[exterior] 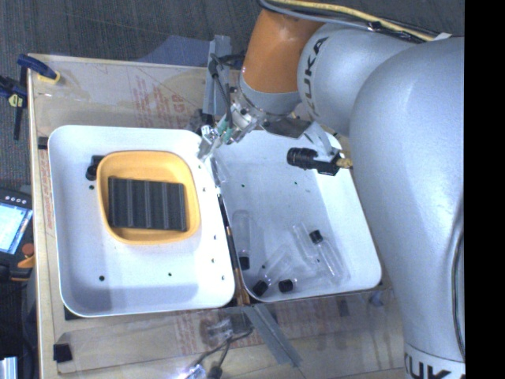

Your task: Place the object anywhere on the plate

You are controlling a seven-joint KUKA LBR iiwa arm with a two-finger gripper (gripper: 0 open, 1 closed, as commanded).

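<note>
A yellow plate (147, 164) with a dark ridged middle lies in the left bin (118, 290), toward its back. My gripper (210, 142) hangs over the divide between the two bins, by the plate's back right corner and just above the right bin's back left corner. Several clear tubes with black caps lie in the front of the right bin (347, 212): one (241, 239) along the left wall, one (319, 251) toward the right, and one (272, 275) by the front wall. Nothing can be made out between the gripper's tips.
A small black piece (92, 168) sits against the plate's left edge. The arm's grey body covers the right bin's back right side. A blue clamp (39, 68) and a small screen (12, 223) stand off the bench's left side.
</note>
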